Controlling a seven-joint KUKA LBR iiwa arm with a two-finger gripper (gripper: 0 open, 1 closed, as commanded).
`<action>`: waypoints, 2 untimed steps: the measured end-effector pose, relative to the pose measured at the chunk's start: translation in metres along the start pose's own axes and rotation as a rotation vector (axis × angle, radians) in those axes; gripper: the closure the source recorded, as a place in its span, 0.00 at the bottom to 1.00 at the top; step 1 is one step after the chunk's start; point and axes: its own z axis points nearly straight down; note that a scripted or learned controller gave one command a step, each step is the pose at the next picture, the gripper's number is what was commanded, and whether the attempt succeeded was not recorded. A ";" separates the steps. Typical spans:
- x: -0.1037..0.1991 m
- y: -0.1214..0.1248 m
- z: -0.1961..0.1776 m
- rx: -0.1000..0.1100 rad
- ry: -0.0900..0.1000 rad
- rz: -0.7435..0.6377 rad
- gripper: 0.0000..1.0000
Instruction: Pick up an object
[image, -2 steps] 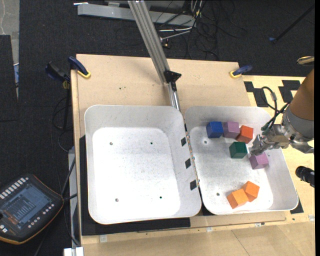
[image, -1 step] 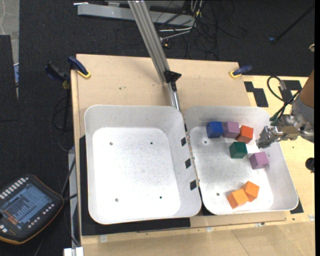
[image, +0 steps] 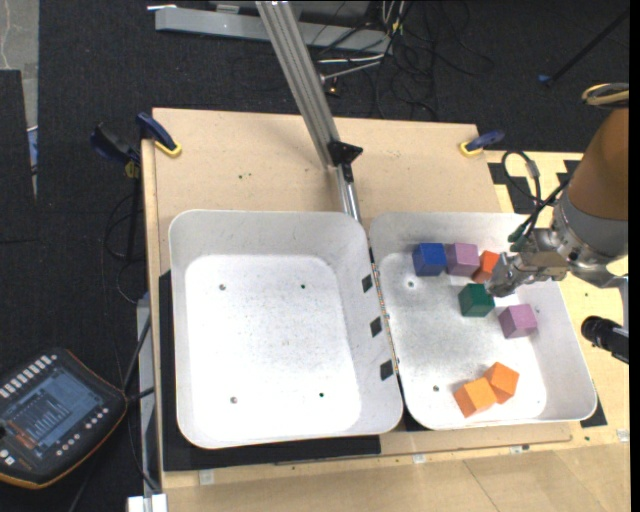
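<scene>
Right shallow white plastic bin (image: 560, 400): blue cube (image: 429, 258), pink-purple cube (image: 462, 258), small orange-red block (image: 487, 264), dark green cube (image: 476, 299), purple cube (image: 518, 320), two orange cubes (image: 487, 389) touching near the front. Two-finger metal gripper (image: 503, 280) low, just beside green cube and orange-red block; jaw state cannot be told. Left shallow white plastic bin (image: 185, 330) alongside.

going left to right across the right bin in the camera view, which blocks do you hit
blue block → pink block → green block → purple block. The small orange block by the gripper and the two orange blocks near the front overlap these in left-right position, so they are left out.
</scene>
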 end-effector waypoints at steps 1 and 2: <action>0.052 -0.007 0.013 0.003 0.001 0.000 1.00; 0.098 -0.010 0.007 0.001 0.001 -0.001 1.00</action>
